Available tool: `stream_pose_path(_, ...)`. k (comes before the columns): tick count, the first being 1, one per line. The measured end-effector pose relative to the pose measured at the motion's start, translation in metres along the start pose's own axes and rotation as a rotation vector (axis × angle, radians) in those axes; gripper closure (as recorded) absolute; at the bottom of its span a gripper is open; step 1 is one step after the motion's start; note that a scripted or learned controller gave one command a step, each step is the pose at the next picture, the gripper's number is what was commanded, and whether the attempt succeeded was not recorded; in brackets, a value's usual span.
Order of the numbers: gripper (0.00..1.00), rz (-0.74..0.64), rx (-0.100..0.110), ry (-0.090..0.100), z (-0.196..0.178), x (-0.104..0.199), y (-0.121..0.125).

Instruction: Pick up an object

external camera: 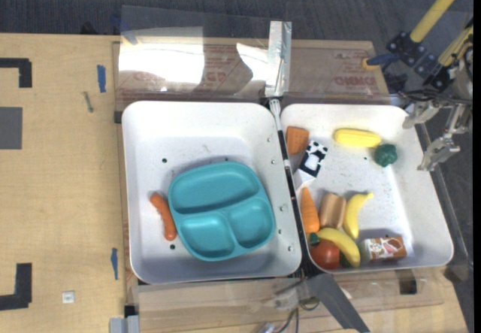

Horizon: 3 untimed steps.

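At lower right of the frame, the toy food lies in the right bin (421,196), with the tomato (326,254) half hidden under a banana (342,243). Arm and gripper (443,128) sit at the right edge, partly cropped; finger spacing unclear.

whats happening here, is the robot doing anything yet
Not yet. The robot's hand sits at the far right edge of the right white bin, above its rim and touching nothing. That bin holds toy food: a yellow lemon, a green broccoli piece, two bananas and a small can. The left white bin holds a teal divided plastic plate with an orange sausage beside it.
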<state>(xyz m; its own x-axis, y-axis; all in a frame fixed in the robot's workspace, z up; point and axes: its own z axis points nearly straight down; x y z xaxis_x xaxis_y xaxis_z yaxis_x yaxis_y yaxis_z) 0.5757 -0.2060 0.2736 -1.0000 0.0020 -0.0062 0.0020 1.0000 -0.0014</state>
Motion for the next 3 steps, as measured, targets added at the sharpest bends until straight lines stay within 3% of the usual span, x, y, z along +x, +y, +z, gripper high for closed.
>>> stream_pose_path(1, 0.0, -0.054, -0.003, 0.006, 0.176, 0.024, 0.015)
stream_pose_path(2, 0.0, -0.068, -0.001, 0.033, 0.184, -0.074, 0.045)
stream_pose_path(3, 0.0, -0.063, -0.001, -0.007, 0.183, -0.036, 0.104)
